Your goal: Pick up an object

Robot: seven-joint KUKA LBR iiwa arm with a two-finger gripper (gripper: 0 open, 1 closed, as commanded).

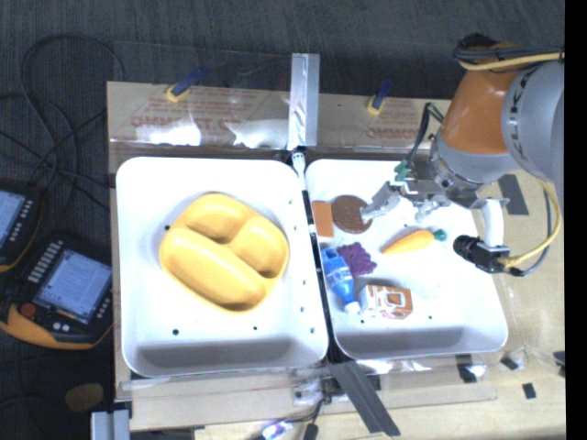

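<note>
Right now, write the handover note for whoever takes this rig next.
Gripper: over the right bin, jaws open, holding nothing, between the brown disc and the toy carrot.
Right bin also holds an orange block, purple grapes, a blue bottle and a small carton.
Left bin holds the big yellow toy.
Done: nothing picked up yet.
Left: close on one object, probably the disc or carrot, and lift it.
</note>
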